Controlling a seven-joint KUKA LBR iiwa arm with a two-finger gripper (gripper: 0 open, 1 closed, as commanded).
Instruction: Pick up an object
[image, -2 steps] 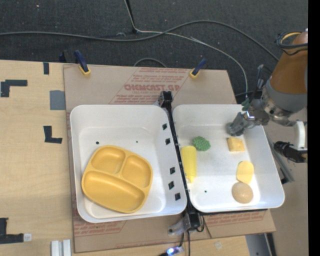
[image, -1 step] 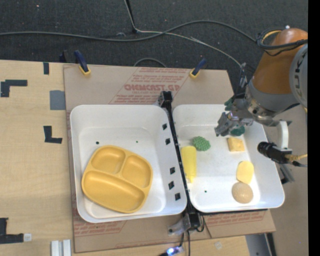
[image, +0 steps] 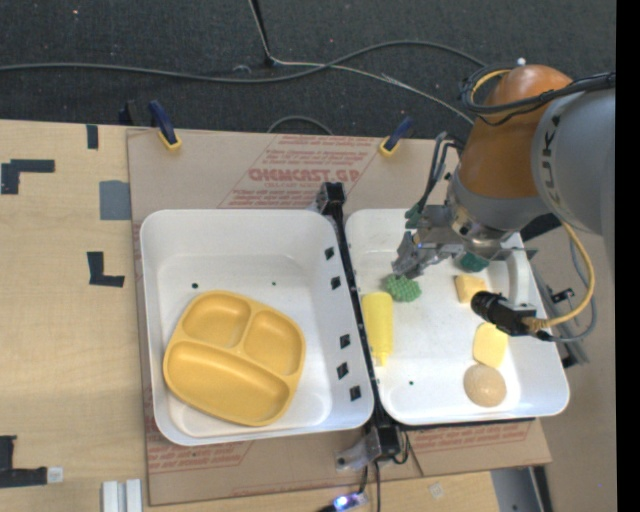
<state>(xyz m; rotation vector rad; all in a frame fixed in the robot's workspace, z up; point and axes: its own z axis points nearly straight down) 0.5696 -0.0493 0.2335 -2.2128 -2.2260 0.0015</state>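
The gripper (image: 412, 255) hung low in the right bin (image: 440, 395), just above and touching or nearly touching a small green knobbly object (image: 405, 289) near the bin's left wall. How far the fingers stood apart could not be told, nor whether they had the green piece between them. A yellow corn-like piece (image: 378, 325) lay just beside it, so a clean grasp probably called for a straight descent centred on the green object, closing without nudging the neighbour. A round beige object (image: 485, 385) and a pale yellow block (image: 491, 345) lay well apart. The yellow tray (image: 234, 357) sat in the left bin (image: 160, 240)
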